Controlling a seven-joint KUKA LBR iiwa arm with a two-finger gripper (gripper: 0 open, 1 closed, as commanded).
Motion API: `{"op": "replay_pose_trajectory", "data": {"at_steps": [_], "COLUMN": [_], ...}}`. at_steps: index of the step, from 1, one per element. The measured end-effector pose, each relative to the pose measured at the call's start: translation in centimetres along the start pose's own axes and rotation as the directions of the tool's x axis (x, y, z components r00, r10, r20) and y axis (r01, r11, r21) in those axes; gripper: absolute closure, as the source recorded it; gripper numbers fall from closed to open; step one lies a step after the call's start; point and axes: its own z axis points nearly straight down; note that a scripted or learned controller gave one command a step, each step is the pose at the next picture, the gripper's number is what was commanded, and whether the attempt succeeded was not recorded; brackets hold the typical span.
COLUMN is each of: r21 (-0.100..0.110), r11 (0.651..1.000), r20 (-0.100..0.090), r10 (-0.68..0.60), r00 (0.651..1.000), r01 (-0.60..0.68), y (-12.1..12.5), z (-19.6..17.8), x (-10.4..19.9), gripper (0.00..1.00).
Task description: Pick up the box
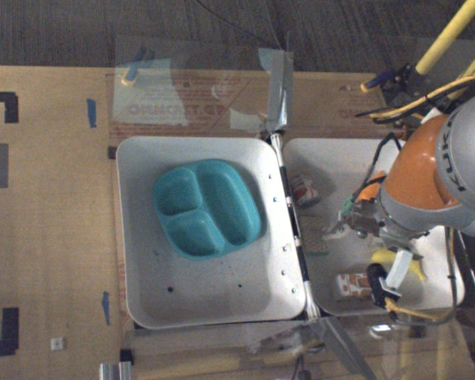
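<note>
The bench (47,236) bears the left bin (206,295), where a teal plate (208,208) with three compartments lies flat, slightly towards the far side. Across the shared wall in the right bin (332,165), a small red-and-white item (303,190) rests close to the left wall, in the far half. The gripper (339,226) is low over the middle of this bin, pointing left and slightly towards the near side. It is too blurred and too much hidden by its own wrist to tell whether it is apart or together, and nothing can be seen in its grasp. The box (351,283), orange and white, lies flat by the near wall of the right bin, nearer the camera than the gripper and apart from it. Just right of the gripper's body a yellow thing (384,255) lies on the bin floor, partly covered. The arm (459,149) comes in from the right and bends down into the bin, its orange band (416,176) above the wrist.
</note>
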Motion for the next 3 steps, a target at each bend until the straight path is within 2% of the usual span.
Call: {"op": "replay_pose_trajectory", "data": {"at_steps": [1,2,3], "r21": [0.022,0.019,0.021], "r11": [1.0,1.0,0.985], "r20": [0.007,0.009,0.012], "r10": [0.004,0.001,0.171], "r00": [1.0,1.0,0.985], "r01": [-0.004,-0.001,-0.172], "y": [5.0,5.2,11.5], "z": [1.9,0.8,2.0], "x": [-5.6,-5.5,-0.3], "gripper": [0.0,1.0,1.0]}}
